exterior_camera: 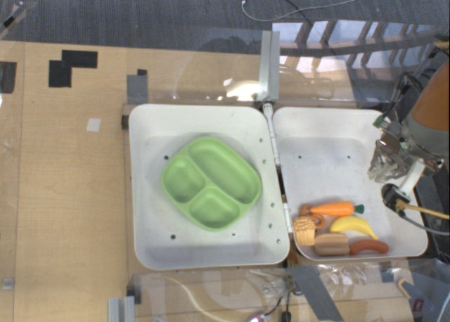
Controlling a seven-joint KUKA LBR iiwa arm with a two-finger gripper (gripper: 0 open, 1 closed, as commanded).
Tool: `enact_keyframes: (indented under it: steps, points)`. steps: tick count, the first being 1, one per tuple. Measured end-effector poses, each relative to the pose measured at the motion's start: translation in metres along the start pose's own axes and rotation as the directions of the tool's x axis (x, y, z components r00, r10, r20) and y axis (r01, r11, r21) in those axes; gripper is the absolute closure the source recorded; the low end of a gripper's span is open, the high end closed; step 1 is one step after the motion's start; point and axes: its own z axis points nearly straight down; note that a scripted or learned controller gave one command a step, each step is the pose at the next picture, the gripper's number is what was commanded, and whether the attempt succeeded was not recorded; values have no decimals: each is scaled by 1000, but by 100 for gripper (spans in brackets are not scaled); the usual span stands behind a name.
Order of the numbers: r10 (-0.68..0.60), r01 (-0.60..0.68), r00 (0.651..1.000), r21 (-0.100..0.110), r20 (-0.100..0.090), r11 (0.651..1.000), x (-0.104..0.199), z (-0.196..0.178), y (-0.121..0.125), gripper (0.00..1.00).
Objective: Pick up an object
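A heap of toy food lies in the near corner of the right bin (330, 155): an orange carrot (332, 209), a yellow banana (354, 226), a reddish sausage (368, 247), a brown bread-like piece (331, 245) and a tan ridged piece (304, 229). My gripper (389, 166) hangs at the right bin's right side, up and to the right of the heap, well apart from it. Nothing shows between its fingers.
The left bin (148, 243) holds a green divided plate (211, 183) in its middle. A metal post (270, 67) stands at the back where the two bins meet. A black cable (302, 8) runs over the floor behind.
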Motion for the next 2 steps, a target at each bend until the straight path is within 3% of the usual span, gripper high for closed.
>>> enact_keyframes:
  steps: [1, 2]
  points:
    - [206, -206, 979, -3, 0, 979, -14, -65, 16, 100]
    - [-12, 12, 1000, 1, 0, 1000, -17, 20, 17, 100]
